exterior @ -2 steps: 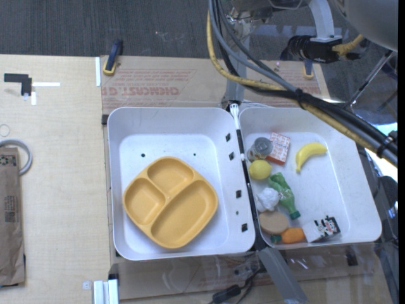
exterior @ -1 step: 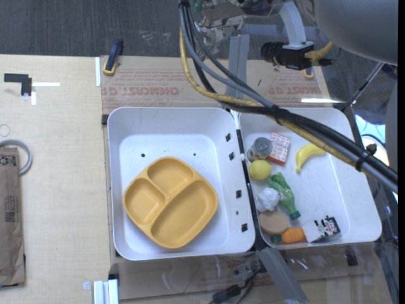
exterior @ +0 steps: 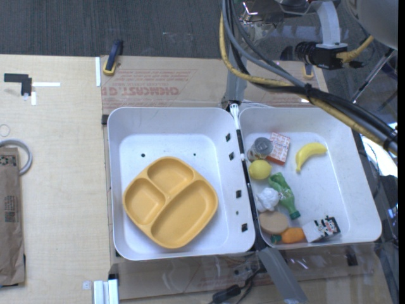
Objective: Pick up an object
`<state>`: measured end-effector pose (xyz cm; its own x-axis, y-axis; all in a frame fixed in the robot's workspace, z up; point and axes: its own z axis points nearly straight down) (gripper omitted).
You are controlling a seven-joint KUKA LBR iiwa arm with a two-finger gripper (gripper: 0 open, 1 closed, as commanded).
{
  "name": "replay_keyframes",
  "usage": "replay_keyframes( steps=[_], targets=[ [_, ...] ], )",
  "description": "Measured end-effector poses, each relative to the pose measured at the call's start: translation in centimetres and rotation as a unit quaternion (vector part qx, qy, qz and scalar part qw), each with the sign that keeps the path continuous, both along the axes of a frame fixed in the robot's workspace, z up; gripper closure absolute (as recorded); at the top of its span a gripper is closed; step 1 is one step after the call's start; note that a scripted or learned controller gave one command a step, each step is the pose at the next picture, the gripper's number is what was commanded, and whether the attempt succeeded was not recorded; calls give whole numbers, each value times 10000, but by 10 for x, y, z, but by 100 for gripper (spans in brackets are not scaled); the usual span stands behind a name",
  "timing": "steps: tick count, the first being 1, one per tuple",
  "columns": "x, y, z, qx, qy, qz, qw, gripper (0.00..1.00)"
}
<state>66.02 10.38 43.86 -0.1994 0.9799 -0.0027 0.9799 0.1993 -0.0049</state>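
The right bin (exterior: 354,189) holds several small objects along its left side. Among them are a yellow banana (exterior: 310,154), a lemon (exterior: 259,170), a red and white packet (exterior: 279,147) and a grey round can (exterior: 261,147). A green bottle (exterior: 286,196), a crumpled white piece (exterior: 267,199), a tan disc (exterior: 274,221), an orange ball (exterior: 292,235) and a small white and black box (exterior: 323,228) lie nearer the front. My gripper (exterior: 278,8) hangs high at the top of the view, behind the right bin and well away from all of them.
A yellow divided plate (exterior: 169,201) lies in the left bin (exterior: 126,138). Thick cables (exterior: 266,68) sweep across the right bin's back edge. Behind the bins lies cardboard (exterior: 164,81) with a blue and yellow tool (exterior: 114,56). A brown paper bag (exterior: 9,214) is at the far left.
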Motion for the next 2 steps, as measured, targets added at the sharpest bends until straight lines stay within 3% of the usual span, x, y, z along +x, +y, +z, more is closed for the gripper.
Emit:
replay_keyframes(
  steps=[1,2],
  targets=[
    [-1,82,-96,-2,4,-375,9993,100],
    [0,21,1,-7,-5,-1165,9932,100]
  ],
)
